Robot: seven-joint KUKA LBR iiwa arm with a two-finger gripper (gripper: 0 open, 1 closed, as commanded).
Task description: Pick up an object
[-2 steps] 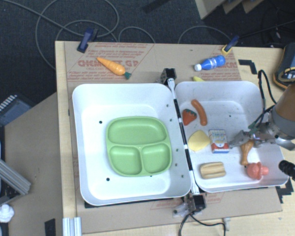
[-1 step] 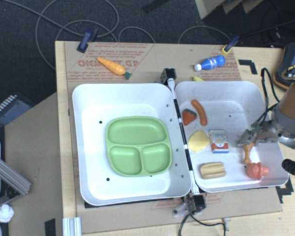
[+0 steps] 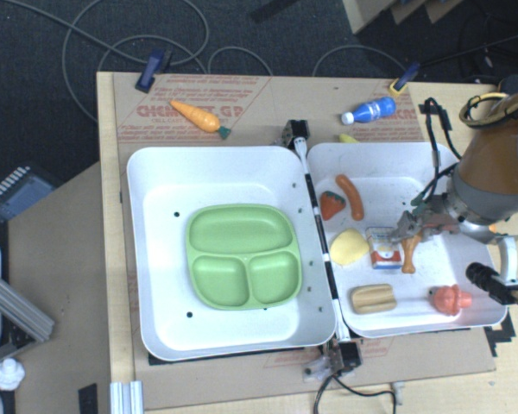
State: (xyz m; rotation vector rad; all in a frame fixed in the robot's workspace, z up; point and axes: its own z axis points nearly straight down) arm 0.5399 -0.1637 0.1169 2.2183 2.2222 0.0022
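Orange-brown stick toy [image 3: 409, 259] is what lies nearest my gripper [image 3: 407, 229]: a slim, slightly bent piece standing almost upright in the picture, in the middle of the right bin [image 3: 388, 149], with its upper end right under my wrist. My own grey metal covers that upper end, so I cannot say whether I touch it, and I cannot tell whether my gripper is open or closed, since dark cables and the wrist blur together there. Nothing shows plainly as held. On the far left of the bench [image 3: 112, 231], a toy carrot [image 3: 198, 116] lies outside the bins, near the back edge. The left bin [image 3: 155, 231] holds 1 green plate [image 3: 242, 255] with 3 compartments, flat in its middle. Across the divide, in the right bin, a red toy fruit [image 3: 331, 205] with a green top sits just beside a reddish sausage [image 3: 350, 195], which lies at a slant. Below them a yellow rounded toy [image 3: 349, 248] rests near the bin's left wall, and a tan bread roll [image 3: 373, 298] lies toward the front. A small red and white item [image 3: 382, 258], too small to make out, is touching or just beside the stick toy on its left. A blue and white bottle [image 3: 369, 110] lies on the bench behind this bin. A pink toy [image 3: 450, 299] sits in the front right corner, well apart from my gripper.
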